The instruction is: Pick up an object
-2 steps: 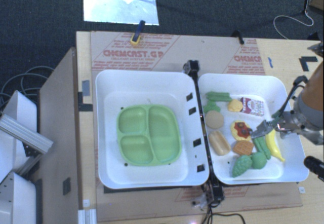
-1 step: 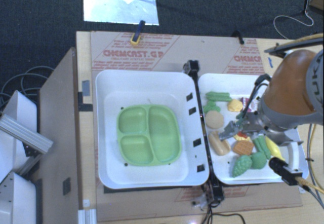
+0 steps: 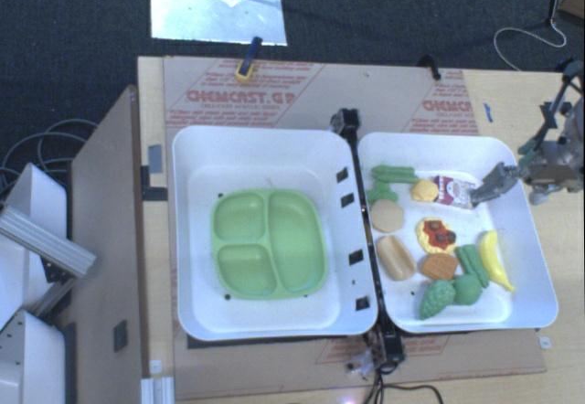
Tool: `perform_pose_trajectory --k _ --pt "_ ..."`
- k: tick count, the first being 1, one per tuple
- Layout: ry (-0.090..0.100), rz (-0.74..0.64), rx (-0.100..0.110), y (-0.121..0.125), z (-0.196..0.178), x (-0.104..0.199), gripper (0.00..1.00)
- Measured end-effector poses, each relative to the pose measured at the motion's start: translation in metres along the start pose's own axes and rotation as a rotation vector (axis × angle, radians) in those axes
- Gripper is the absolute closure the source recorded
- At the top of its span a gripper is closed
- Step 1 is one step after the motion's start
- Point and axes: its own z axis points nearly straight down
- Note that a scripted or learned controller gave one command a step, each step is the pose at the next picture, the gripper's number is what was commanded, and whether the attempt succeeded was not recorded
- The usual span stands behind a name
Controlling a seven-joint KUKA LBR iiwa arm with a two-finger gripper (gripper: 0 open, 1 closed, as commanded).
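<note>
Nearest us, a green toy vegetable [image 3: 437, 299] sits at the right bin's [image 3: 545, 302] front edge, a hot dog bun [image 3: 395, 257] and a banana [image 3: 494, 260] just behind it. Farther back there's a small pizza [image 3: 437, 233], a tan disc [image 3: 387, 216], and green beans [image 3: 393, 175]. The gripper [image 3: 487, 186] hovers low over a red-and-white packet [image 3: 452, 189], print unreadable; can't tell its grip. The left bin [image 3: 196, 151] holds a green divided tray [image 3: 270, 242]. The board [image 3: 302, 87] beyond reads "CHEMCAST".

Arm: enters at the right bin's [image 3: 535, 238] far right rim. Gripper [image 3: 494, 183]: low over that rim, angled left and downward into the bin; finger state indistinct.
</note>
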Motion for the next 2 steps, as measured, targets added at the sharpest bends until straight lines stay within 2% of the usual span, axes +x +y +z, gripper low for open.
perform_pose_trajectory --k 1,2 --pt "0.008 0.001 0.031 -0.005 0.225 0.001 0.00" --pt "0.005 0.001 0.017 0.005 0.254 -0.003 0.00"
